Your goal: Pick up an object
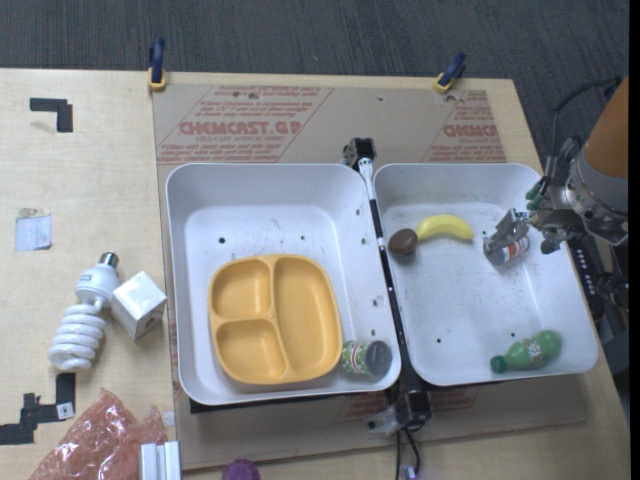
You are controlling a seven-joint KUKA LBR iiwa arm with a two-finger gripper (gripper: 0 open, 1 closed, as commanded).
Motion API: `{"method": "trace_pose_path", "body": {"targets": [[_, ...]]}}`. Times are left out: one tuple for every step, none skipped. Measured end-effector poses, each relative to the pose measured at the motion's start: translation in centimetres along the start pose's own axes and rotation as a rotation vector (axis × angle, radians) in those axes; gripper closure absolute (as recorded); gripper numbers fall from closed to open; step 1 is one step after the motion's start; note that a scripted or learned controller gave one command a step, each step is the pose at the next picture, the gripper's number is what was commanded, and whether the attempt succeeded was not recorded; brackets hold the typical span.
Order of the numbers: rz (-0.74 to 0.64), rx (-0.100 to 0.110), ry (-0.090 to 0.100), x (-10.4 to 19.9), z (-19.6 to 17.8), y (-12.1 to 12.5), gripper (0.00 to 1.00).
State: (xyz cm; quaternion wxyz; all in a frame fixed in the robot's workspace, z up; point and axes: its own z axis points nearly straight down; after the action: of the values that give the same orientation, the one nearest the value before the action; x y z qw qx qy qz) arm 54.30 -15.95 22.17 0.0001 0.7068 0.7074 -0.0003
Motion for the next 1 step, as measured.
{"method": "trace_pose_path", "body": {"targets": [[0.002,0.000,0.000,-2.03,12.95,-0.95,0.00]]}}
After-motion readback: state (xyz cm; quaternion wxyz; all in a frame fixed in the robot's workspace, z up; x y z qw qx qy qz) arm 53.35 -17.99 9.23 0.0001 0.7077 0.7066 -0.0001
